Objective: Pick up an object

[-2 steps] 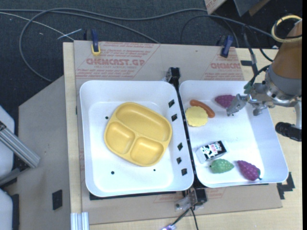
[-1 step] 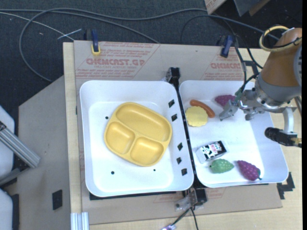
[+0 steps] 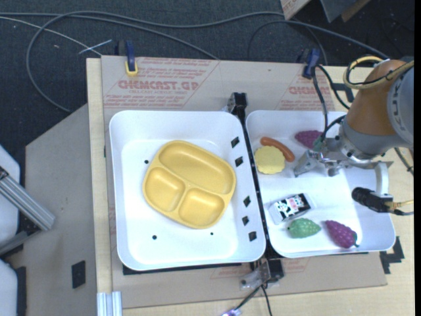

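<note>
In the left bin (image 3: 125, 196) lies a glossy yellow plastic tray (image 3: 189, 184) with three rounded compartments. In the right bin (image 3: 378, 239) sit a pale yellow disc (image 3: 269, 160), an orange sausage shape (image 3: 277, 147), a black-and-white packet (image 3: 290, 207), a knobbly green fruit (image 3: 303, 228) and purple grapes (image 3: 341, 233). The gripper (image 3: 314, 162) hovers beside the disc; whether its fingers are spread or closed cannot be told.
</note>
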